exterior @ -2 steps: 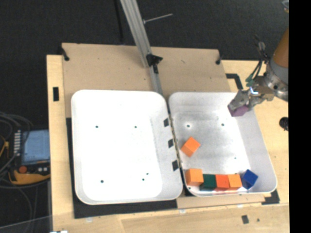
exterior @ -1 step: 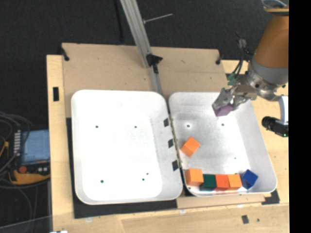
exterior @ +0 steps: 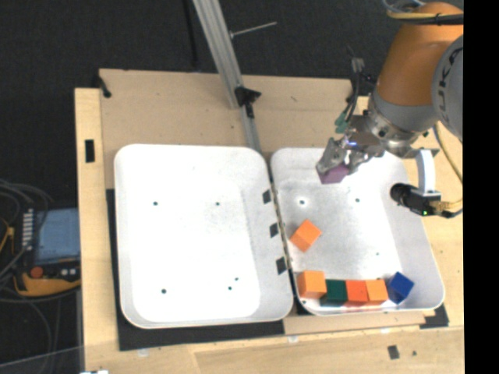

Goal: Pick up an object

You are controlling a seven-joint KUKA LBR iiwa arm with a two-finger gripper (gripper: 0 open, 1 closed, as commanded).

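My gripper (exterior: 337,164) hangs over the far side of the right bin (exterior: 405,232), shut on a small purple block (exterior: 334,173) that shows between and just below its fingers. The block looks lifted off the bin floor. An orange block (exterior: 306,235) lies alone near the bin's left wall. Along the near wall sits a row of blocks: orange (exterior: 313,284), green (exterior: 336,291), orange-red (exterior: 357,291), orange (exterior: 376,290) and blue (exterior: 400,286).
The left bin (exterior: 195,232) lies beside the right one, with a few dark specks on its floor. A slanted metal rail (exterior: 226,53) rises behind the bins. A black cable fitting (exterior: 409,196) hangs off the arm at the right bin's edge.
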